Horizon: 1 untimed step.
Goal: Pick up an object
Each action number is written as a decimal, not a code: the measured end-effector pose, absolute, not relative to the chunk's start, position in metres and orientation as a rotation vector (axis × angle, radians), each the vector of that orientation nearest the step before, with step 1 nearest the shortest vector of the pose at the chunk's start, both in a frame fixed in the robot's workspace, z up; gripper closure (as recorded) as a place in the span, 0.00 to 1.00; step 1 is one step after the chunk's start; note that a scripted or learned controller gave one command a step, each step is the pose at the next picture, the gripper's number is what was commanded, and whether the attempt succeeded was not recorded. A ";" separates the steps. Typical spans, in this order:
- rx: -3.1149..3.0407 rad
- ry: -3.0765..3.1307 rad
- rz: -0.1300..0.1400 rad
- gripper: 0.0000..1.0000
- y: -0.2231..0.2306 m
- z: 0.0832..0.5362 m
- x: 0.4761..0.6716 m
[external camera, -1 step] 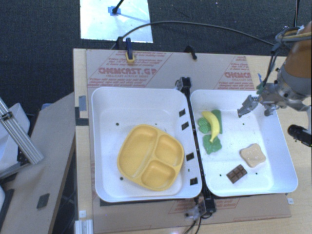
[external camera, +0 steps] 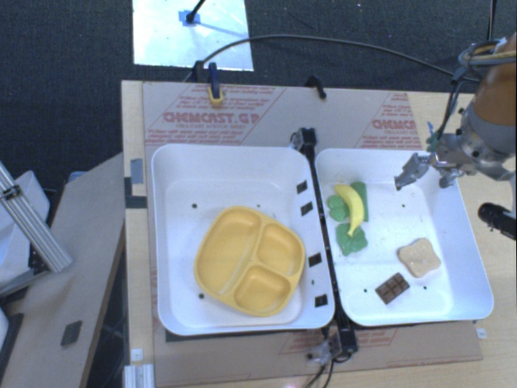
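At the left of the frame you have the left bin [external camera: 174, 168], and in it a yellow divided tray [external camera: 250, 259] lying toward its lower middle. Move right across the divider and you reach the right bin [external camera: 460, 217]. A yellow banana [external camera: 350, 205] lies in its upper left part, resting on green leafy pieces [external camera: 349, 226]. Lower and further right lie a pale slice of bread [external camera: 419, 257] and, below left of it, a brown chocolate piece [external camera: 393, 288]. Your claw [external camera: 426, 174] sits at the upper right, over the bin's upper edge, its two fingers spread apart with nothing between them. The banana lies to its lower left, well apart from it.
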<state>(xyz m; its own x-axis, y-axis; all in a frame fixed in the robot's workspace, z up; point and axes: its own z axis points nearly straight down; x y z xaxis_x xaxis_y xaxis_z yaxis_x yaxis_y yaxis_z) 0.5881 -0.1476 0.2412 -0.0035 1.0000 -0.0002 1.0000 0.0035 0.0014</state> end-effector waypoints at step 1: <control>2.221 2.223 -0.002 0.00 -0.156 0.194 0.591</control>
<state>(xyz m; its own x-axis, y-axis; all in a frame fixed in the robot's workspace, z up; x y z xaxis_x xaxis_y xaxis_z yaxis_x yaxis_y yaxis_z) 0.5907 -0.1562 0.1943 -0.0010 1.0000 -0.0003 1.0000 0.0010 -0.0011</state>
